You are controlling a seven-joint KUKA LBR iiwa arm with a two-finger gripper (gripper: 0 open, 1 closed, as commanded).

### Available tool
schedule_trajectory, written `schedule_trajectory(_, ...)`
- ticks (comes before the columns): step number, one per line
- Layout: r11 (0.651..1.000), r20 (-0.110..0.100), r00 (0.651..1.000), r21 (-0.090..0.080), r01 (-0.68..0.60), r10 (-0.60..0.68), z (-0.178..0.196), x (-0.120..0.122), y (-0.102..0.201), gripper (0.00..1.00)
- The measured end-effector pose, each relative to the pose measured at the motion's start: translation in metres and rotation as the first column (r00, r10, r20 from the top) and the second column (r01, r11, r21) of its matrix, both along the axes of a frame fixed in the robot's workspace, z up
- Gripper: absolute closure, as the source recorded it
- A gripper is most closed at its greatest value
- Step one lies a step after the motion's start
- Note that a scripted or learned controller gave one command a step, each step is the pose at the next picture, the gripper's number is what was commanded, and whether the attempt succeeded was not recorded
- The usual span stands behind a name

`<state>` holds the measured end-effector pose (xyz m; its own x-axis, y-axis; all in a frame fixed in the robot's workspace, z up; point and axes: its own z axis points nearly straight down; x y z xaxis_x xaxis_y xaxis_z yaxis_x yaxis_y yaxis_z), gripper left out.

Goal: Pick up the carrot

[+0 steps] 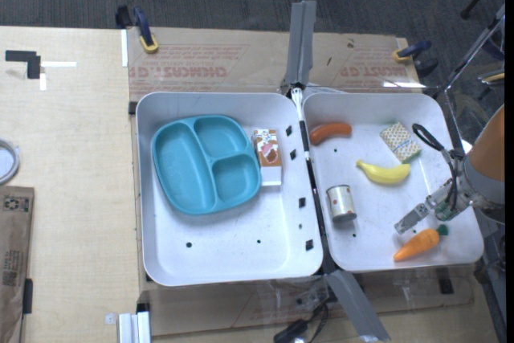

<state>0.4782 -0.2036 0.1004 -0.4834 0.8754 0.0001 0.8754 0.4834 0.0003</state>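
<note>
The carrot [416, 246], orange with a small green top, lies flat in the right bin [365, 253] near its front right corner, tip pointing left. My gripper [428, 214] hangs just above and slightly behind it, reaching in from the right edge. It looks open, with one silver finger [410, 219] stretched toward the lower left. Nothing is between the fingers. The carrot appears untouched on the bin floor.
The right bin also holds a metal can [341, 202], a banana [384, 172], an orange sausage [330, 132] and a checkered block [399, 141]. In the left bin [233, 253] sit a blue divided plate [207, 163] and a small box [267, 149].
</note>
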Motion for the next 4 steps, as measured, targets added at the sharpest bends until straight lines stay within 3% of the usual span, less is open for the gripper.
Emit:
schedule_trajectory(1,1.0,0.0,1.0,-0.001,-0.017,0.017,-0.009,-0.001,-0.018,0.0)
schedule_trajectory(2,1.0,0.001,1.0,-0.001,-0.017,0.017,0.0,0.0,-0.018,1.0)
schedule_trajectory(3,1.0,0.001,1.0,-0.001,-0.016,0.016,0.0,0.0,-0.018,0.0)
schedule_trajectory(4,1.0,-0.002,1.0,0.001,-0.002,0.002,-0.009,-0.001,0.0,0.0)
